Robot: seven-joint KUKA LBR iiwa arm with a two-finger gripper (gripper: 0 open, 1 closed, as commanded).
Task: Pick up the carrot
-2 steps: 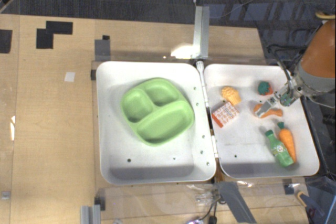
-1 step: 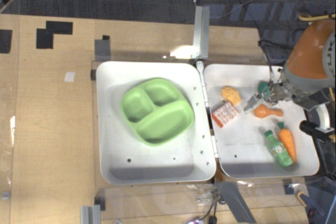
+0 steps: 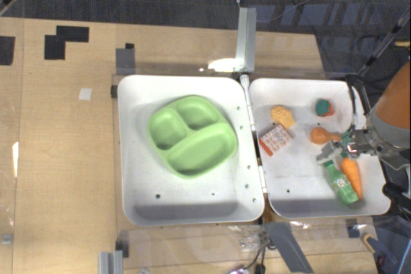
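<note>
The orange carrot [image 3: 352, 178] lies on the floor of the right bin [image 3: 302, 192], near its front right corner, with its thick end pointing to the back. My gripper [image 3: 341, 149] reaches in from the right and hangs just behind the carrot's thick end. Its fingers look open, and one grey finger [image 3: 327, 152] sticks out to the left. Nothing sits between them. The arm's grey wrist and orange band [image 3: 393, 106] cover the bin's right rim.
A green bottle [image 3: 340, 183] lies right beside the carrot on its left, touching it. Further back in the right bin are an orange toy [image 3: 321, 135], a red and white packet [image 3: 275, 139], a yellow piece [image 3: 282, 115] and a teal and orange ball [image 3: 324, 108]. The left bin [image 3: 135, 202] holds a green divided plate [image 3: 192, 135].
</note>
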